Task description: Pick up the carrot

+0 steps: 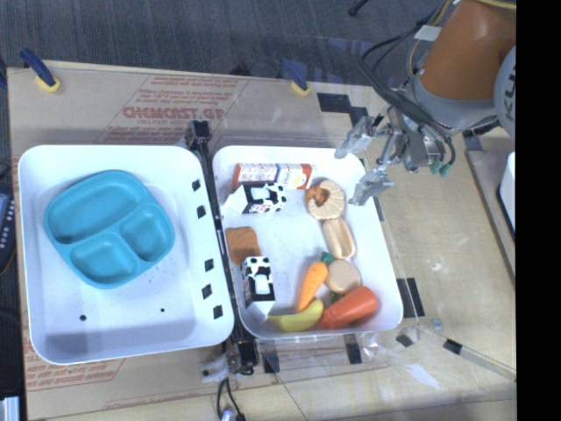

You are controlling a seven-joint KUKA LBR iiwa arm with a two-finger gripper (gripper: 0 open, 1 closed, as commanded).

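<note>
Nearest the camera, along the front wall of the right-hand shallow white bin [391, 261], a yellow toy banana [295, 320] and a larger red-orange toy vegetable [352, 306] lie together. Just behind them sits the small orange toy carrot with a green top [312, 284], tilted, its green end touching a tan rounded toy [343, 276]. Farther back are a pale bread-roll-shaped toy [338, 237] and a round brown pastry toy [325, 197]. At the bin's far right corner hangs the metal two-finger gripper [366, 167], its fingers spread apart and holding nothing. The task appears to be at the approach step. The carrot lies well apart from the gripper, toward the camera and slightly left, so the next move likely calls for travelling over the bin, then descending onto the carrot between its close neighbours.
</note>
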